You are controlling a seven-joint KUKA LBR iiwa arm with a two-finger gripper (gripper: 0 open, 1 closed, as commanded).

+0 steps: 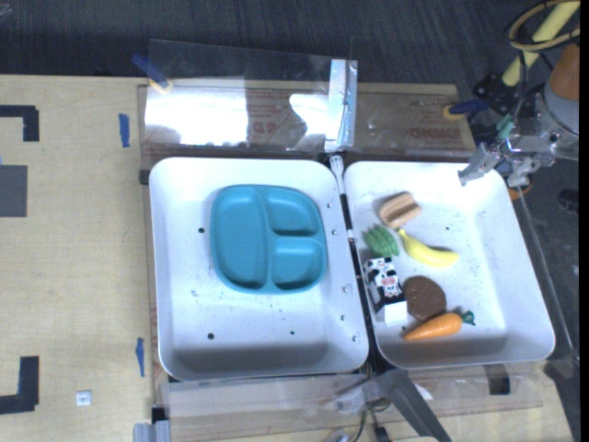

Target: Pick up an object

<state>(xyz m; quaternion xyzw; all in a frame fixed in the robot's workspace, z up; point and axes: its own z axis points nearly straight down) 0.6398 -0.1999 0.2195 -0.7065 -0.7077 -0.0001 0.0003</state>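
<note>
The right bin [515, 247] holds several toy foods. A tan bun [398, 209] lies near its upper left, and a green leafy piece [381, 240] sits just below it. A yellow banana [427, 251] lies in the middle. Along the left wall lies a black-and-white cow-patterned piece [382, 277] with a small white block [394, 313] below it. A brown round cookie [424, 296] and an orange carrot [434, 326] sit near the front. My gripper [492, 162] hovers over the bin's far right corner, apart from every object.
The left bin [175, 274] carries a blue divided plate [269, 238]. A clear plastic panel [248, 99] stands behind the bins. Cables and a yellow hose [543, 26] hang near the arm at the upper right.
</note>
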